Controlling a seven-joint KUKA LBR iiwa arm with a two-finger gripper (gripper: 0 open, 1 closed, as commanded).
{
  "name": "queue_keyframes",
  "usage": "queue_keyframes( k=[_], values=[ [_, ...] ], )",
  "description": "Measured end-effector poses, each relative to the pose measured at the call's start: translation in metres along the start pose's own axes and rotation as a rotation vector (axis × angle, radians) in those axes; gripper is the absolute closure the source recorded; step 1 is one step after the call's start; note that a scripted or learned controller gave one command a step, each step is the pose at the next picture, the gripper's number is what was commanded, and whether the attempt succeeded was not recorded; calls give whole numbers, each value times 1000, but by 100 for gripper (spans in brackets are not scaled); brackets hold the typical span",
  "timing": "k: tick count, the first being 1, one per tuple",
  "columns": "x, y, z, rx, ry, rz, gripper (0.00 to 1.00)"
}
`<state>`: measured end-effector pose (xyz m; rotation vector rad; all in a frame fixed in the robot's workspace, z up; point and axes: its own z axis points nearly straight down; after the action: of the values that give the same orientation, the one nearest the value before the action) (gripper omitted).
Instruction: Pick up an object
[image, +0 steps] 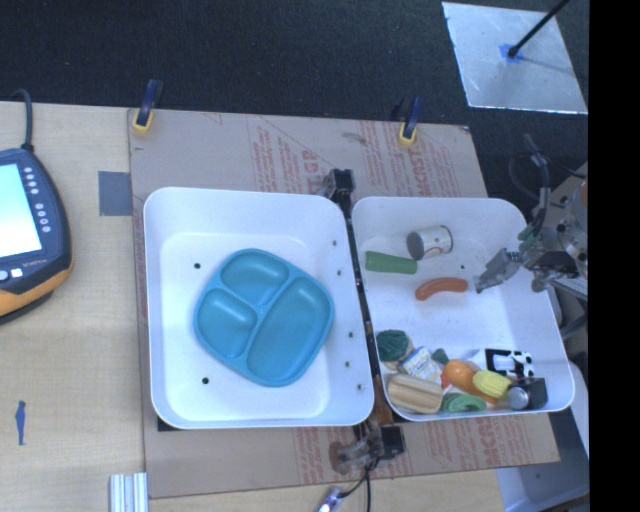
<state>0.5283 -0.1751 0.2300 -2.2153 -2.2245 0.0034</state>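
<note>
Here I keep the gripper (497, 272) poised at the right bin's (540, 320) edge, its fingers seemingly narrow and holding nothing, near the sausage (441, 288), which lies apart from the crowded front corner and looks easiest to take.

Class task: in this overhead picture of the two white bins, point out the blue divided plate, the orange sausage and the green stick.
Blue divided plate (263, 316), camera view, on the ridge between its compartments.
Orange sausage (441, 288), camera view, at the middle of its length.
Green stick (390, 263), camera view, at the middle of its length.
</note>
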Motion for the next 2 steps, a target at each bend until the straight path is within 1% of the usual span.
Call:
queue_keyframes(
  k=[1,2],
  values=[
    [44,41,139,2,0,-2,0],
    [33,116,130,-2,0,1,0]
  ],
)
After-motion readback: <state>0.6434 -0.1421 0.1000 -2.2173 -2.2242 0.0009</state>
